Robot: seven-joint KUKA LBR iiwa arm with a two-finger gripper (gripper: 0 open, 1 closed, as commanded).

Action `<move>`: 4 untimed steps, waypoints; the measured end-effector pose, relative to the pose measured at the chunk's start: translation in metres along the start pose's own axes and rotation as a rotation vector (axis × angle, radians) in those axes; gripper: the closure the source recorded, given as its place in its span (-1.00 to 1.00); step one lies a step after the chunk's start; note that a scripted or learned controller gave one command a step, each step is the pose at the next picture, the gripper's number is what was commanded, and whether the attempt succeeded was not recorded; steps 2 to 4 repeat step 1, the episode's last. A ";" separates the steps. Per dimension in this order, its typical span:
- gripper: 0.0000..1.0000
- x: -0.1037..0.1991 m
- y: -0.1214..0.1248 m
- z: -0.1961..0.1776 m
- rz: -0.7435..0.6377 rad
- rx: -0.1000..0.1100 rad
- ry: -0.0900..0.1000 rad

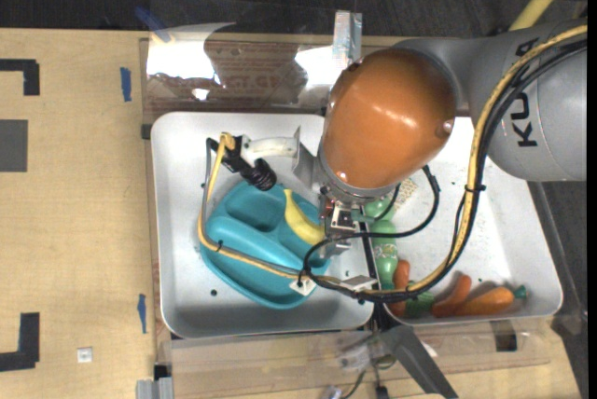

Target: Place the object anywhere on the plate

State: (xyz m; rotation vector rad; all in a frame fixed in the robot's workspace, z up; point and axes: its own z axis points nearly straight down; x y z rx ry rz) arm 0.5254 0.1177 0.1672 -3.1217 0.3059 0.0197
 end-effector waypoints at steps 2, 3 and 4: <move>-1.00 0.004 0.003 -0.004 0.008 -0.001 0.009; -1.00 0.004 0.003 -0.004 0.008 -0.001 0.009; -1.00 0.004 0.003 -0.004 0.008 -0.001 0.009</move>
